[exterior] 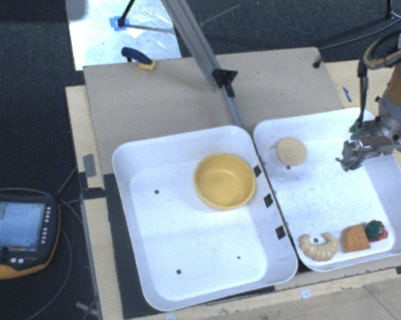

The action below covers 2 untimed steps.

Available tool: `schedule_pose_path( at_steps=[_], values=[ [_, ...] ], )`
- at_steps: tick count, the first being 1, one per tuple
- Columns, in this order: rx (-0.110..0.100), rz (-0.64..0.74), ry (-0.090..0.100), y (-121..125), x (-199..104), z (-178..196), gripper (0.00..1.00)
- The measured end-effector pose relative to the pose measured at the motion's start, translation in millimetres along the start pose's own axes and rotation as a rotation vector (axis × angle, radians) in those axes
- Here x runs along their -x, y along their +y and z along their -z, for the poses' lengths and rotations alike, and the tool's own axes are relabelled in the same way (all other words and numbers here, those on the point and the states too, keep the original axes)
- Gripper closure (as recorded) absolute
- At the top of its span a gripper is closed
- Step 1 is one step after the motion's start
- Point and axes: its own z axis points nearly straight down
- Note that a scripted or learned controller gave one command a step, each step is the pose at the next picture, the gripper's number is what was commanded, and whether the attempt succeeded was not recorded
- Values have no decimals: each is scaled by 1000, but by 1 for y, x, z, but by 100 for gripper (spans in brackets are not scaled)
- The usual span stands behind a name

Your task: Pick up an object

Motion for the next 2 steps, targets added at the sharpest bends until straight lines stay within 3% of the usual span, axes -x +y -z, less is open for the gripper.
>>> schedule_pose_path(
  at_steps=[2],
  values=[
    [-3,4,1,-12,-106,-3,100]
  ],
)
